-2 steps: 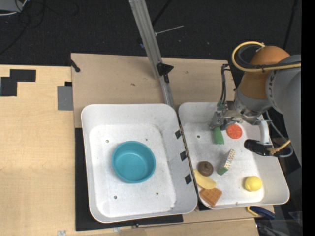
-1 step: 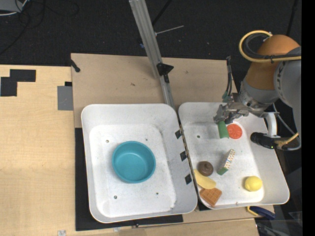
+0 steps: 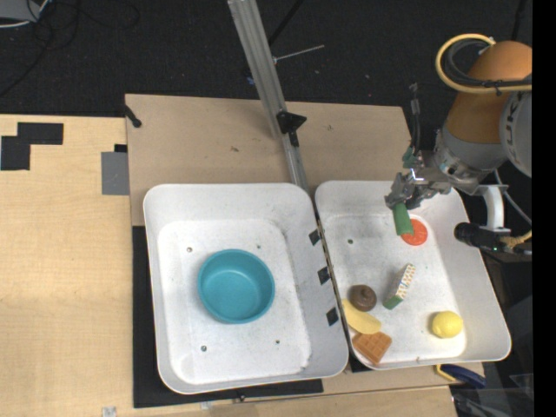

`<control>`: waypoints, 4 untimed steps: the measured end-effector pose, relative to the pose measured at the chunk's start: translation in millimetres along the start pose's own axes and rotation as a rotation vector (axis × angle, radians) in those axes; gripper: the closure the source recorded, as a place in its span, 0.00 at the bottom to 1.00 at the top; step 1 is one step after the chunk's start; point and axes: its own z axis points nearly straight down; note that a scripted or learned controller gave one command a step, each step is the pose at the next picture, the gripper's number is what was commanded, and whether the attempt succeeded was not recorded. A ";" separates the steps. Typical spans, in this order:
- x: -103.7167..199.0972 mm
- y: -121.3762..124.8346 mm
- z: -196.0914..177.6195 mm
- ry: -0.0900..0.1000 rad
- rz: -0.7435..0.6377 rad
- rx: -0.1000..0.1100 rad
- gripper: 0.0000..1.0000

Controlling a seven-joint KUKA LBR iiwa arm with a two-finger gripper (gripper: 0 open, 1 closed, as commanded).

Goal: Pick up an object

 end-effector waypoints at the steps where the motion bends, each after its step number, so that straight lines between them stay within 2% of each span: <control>1: -0.3 0.8 -44.5 0.000 0.000 0.000 1.00; 4: 159.8 6.4 -50.4 0.002 -0.004 0.004 1.00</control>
